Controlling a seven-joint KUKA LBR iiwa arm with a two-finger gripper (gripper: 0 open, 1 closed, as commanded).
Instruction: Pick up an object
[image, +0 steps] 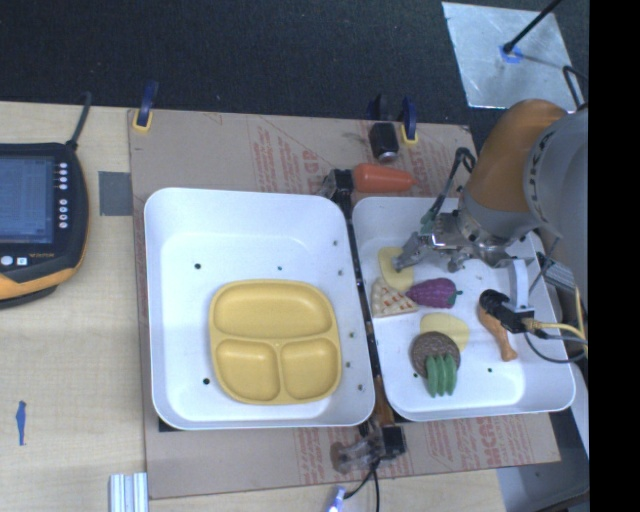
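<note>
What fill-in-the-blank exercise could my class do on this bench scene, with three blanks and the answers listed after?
1. The yellow divided tray lies in the ___ bin.
2. The gripper hangs over the ___ bin.
3. The purple eggplant toy lies in the right bin, just ___ the gripper in the image.

Answers: left; right; below

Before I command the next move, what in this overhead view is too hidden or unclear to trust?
- Gripper: finger opening unreadable, too small and tangled with linkage in the camera view.
- Yellow piece: partly under the fingers.
- Waffle piece: partly covered by the purple eggplant.
- Right bin: far corner hidden by the arm.
</note>
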